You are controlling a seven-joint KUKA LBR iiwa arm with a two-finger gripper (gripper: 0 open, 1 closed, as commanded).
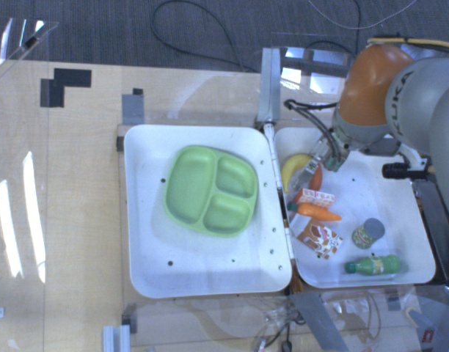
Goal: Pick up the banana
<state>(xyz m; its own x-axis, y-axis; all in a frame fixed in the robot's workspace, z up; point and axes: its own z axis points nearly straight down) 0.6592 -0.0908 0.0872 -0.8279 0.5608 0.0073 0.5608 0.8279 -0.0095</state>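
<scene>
Tabletop: pale wood tabletop (pixel 63 196) under two white bins.
Banana: banana (pixel 294 169), upper left of right bin (pixel 415 233); soft, light, bruises easily.
Hold: across its middle.
Jaws: gripper (pixel 312 171) beside banana; open or shut, cannot tell.

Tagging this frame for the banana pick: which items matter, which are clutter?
Job:
- banana, right bin, by the divider
- gripper, down at the banana's right edge

Clutter:
- carrot
- small can
- green bottle, lying down
- red and white packet
- brown snack packet
- green divided plate, left bin
</scene>
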